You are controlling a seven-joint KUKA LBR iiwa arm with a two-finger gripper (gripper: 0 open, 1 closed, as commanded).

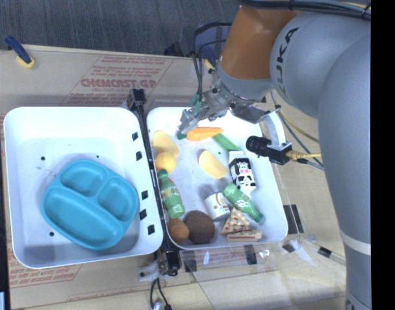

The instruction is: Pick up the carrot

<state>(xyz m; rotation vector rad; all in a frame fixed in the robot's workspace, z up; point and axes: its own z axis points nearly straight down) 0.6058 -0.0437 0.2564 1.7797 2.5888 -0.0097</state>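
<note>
While the gripper point(196, 116) is hung low over the upper part of the right bin point(275, 202), the carrot point(204, 134) is seen lying just below it, upper centre of the frame; whether the jaws are apart cannot be told.

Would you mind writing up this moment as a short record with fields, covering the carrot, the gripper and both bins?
carrot: orange, lying near the far end of the right bin
gripper: directly above the carrot's left end; grasp not confirmed
left bin: holds a blue divided plate
right bin also holds: two green bottles, a brown round fruit, yellow pieces
</note>
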